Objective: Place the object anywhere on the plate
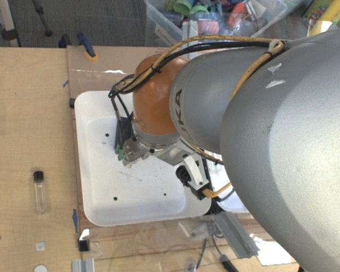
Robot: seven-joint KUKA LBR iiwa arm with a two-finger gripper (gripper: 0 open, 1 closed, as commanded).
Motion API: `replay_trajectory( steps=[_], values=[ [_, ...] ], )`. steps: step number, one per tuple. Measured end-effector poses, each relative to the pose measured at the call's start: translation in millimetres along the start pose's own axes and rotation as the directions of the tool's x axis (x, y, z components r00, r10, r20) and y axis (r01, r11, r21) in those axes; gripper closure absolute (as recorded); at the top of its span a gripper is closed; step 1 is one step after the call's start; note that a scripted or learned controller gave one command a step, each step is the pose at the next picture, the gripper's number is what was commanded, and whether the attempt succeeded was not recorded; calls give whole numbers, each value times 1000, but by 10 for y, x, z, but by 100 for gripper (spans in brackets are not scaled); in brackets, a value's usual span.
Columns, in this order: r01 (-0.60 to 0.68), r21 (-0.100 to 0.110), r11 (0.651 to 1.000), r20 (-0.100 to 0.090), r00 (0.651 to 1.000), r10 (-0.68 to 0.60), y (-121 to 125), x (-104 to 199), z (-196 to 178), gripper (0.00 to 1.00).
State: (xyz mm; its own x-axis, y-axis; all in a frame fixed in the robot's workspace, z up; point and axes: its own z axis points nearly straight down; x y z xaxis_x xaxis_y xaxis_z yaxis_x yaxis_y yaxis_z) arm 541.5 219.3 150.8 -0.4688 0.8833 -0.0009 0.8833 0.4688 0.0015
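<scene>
Over the shallow white plastic bin (102, 200), we see the grey, orange-banded arm's gripper (123, 152); whether its fingers are parted we cannot tell.

Broad, smooth, matte grey cylindrical arm casing (272, 135), wide at the near end and narrower toward the wrist. Rounded glossy orange band (153, 103) just above the wrist, catching a soft highlight. Dark lettering, partly visible, printed on the grey shell beside the orange. Bundle of black and yellow cables (215, 40) along the casing's top, looped down past the orange band in thin black strands. Metallic grey wrist flange (144, 146) beneath. Small white bracket with a black connector (192, 174) and a yellow-sheathed cable end.
</scene>
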Motion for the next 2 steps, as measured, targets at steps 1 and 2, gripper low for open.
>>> replay_trajectory(
  steps=[1, 2],
  values=[
    [1, 0, 1000, 0, 1000, -1, 0, 1, 0, 0],
    [-394, -6, 919, -5, 919, 394, -230, -128, 616, 0]
  ],
)
